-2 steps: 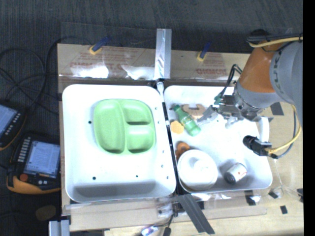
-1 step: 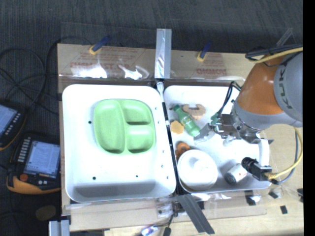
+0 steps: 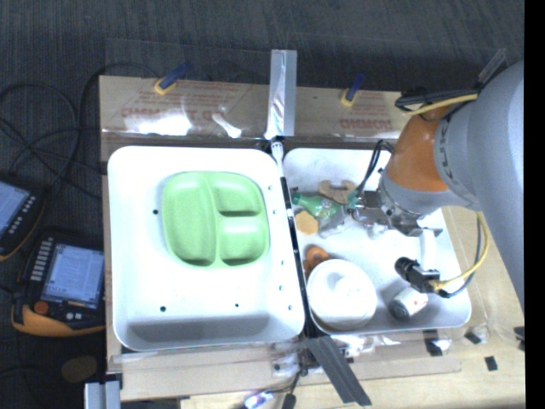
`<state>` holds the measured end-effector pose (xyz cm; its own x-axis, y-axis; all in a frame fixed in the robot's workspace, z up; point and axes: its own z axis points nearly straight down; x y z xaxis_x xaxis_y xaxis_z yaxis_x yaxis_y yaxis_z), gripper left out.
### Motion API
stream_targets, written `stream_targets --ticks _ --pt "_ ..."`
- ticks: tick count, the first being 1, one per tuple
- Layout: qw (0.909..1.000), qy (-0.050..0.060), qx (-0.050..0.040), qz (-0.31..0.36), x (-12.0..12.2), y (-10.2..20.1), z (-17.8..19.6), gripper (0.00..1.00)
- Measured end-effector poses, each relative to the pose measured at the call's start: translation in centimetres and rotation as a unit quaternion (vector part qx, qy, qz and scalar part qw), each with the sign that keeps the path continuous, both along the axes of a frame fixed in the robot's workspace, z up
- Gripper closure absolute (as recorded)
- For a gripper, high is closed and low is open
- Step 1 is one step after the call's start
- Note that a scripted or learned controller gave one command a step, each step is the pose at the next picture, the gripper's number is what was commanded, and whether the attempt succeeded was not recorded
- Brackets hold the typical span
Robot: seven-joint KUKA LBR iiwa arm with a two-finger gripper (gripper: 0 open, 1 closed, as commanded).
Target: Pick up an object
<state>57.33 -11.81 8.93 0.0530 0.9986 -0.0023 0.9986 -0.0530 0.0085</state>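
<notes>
Objects (image 3: 328,201) clutter the right bin (image 3: 456,313), partly hidden under the pincer (image 3: 351,214), whose grip state I cannot tell.

The bench (image 3: 119,109) is a pale wooden board on dark grey carpet (image 3: 170,15). Clear plastic sheeting (image 3: 196,105) lies along its twelve o'clock edge, pinned by two blue-and-yellow clamps, one (image 3: 171,77) toward eleven o'clock, the other (image 3: 352,90) toward one o'clock. A strip of silvery tape (image 3: 281,92) runs upright between them at twelve o'clock. At nine o'clock, off the bench, black cables (image 3: 38,147) loop across the carpet above a dark handheld control pendant (image 3: 61,279) with a lit screen and orange trim; a second screened device (image 3: 15,216) sits just beside it at the frame's edge.
</notes>
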Motion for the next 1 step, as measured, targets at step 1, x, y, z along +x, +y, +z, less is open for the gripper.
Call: stream_targets --ticks 1 --pt "0.9994 0.000 -0.0017 0.035 7.64 0.73 -0.07 0.00"
